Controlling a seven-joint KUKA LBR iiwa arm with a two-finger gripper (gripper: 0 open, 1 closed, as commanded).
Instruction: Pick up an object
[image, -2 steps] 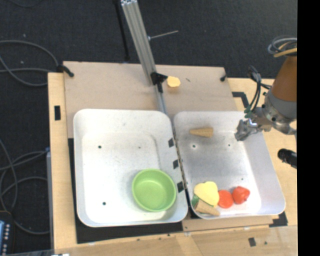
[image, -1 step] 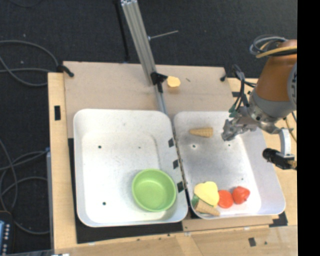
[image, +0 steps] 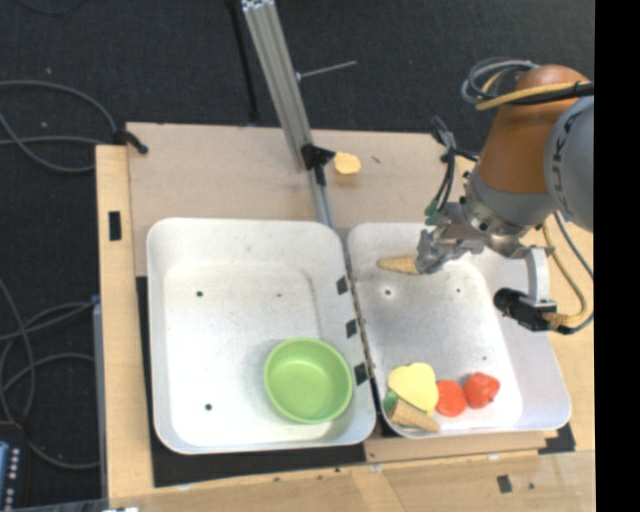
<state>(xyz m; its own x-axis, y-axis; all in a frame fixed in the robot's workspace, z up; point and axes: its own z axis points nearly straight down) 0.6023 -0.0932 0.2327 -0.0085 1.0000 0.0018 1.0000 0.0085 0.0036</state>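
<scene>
On a tan bench (image: 220, 170) over dark floor sit two white bins (image: 180, 300): one green bowl (image: 307, 379), two red pieces (image: 467, 393). Gripper (image: 432, 254) fingers pinch a tan cone (image: 397, 265).

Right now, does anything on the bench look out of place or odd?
Yes, one thing. A small yellow piece lies on the bare bench behind the bins, outside both, near the foot of the metal post. The other items sit inside the bins: the green bowl left, the toys right.

Single fixed camera above the bench (image: 220, 175), slanted downward, both bins (image: 200, 260) framed
</scene>
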